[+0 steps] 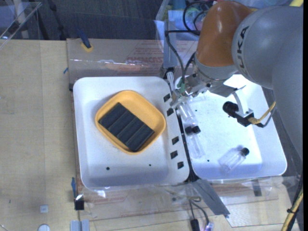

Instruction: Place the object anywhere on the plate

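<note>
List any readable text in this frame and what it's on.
"KUKA": dark letters on the grey arm, running up its casing, partly cut off.
Cardboard sheet behind the left bin: faint reddish print, too blurred to read.
Nothing legible on the yellow plate, the dark pad on it, or the clear bottles.

The room was evenly lit from overhead. Glare washed out the right bin (250,129) near the arm (250,32). The whole picture looked soft and grainy.
</note>
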Controlling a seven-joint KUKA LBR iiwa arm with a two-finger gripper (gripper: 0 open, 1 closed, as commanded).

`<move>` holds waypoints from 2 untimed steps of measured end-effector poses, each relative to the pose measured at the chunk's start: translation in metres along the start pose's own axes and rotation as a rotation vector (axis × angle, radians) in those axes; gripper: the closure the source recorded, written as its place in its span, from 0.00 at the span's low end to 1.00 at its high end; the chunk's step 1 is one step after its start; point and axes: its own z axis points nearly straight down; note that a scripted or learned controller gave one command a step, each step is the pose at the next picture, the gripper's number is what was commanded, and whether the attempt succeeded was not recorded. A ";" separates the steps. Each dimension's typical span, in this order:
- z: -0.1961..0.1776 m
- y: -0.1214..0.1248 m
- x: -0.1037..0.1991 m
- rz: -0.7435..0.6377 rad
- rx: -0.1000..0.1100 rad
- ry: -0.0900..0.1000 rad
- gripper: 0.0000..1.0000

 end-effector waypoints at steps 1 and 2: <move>0.028 -0.008 0.072 -0.102 0.004 0.003 1.00; 0.027 -0.007 0.072 -0.101 0.003 0.003 0.00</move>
